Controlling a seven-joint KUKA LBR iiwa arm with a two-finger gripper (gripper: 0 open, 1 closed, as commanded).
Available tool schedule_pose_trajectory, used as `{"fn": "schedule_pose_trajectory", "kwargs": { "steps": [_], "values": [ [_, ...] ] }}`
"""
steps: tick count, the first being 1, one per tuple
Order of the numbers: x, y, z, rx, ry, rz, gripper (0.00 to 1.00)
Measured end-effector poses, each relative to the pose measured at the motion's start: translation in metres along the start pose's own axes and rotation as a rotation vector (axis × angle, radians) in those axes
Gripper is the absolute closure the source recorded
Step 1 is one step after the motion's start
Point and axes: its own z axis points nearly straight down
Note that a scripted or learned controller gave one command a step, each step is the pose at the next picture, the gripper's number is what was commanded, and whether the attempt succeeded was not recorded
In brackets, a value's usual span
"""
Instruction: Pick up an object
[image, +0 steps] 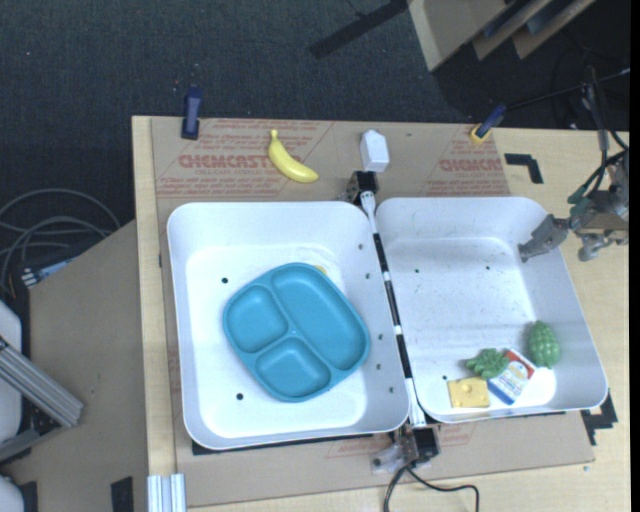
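1. Desk (150, 300) of tan board seen from above at a slant, bearing two shallow white bins side by side.
2. Left bin (190, 250) holds a blue divided plate (292, 330) with three compartments, lying flat near the middle.
3. Right bin (560, 290) holds four small things clustered in its near right corner: a green bumpy toy (543, 343), a green leafy toy (488, 362), a yellow block (467, 393), and a red, white and blue packet (511, 380) between them. Any of these could serve as the object to pick up.
4. Pincer (545, 238) sits at the far right rim of the right bin, well apart from the cluster. It has hold of nothing; whether its jaws stand apart or together cannot be told at this size.
5. Yellow toy banana (290, 160) lies on the desk beyond the left bin.
6. Risks, as a judgement: the small things touch or nearly touch, so a descent could nudge one aside or catch two at once. They also sit close to the bin wall, which could block a jaw. The plate is broad and flat, likely too wide to grip.
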Motion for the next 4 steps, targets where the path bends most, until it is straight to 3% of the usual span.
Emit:
{"fn": "schedule_pose_trajectory", "kwargs": {
  "steps": [1,2,3,4],
  "values": [
    [-0.024,-0.024,0.094,0.003,0.001,0.001,0.00],
    [-0.018,-0.053,0.161,0.006,0.008,-0.002,0.00],
    [-0.019,-0.069,0.162,0.001,0.008,-0.004,0.00],
    [-0.022,-0.069,0.152,-0.001,0.002,-0.002,1.00]
  ]
}}
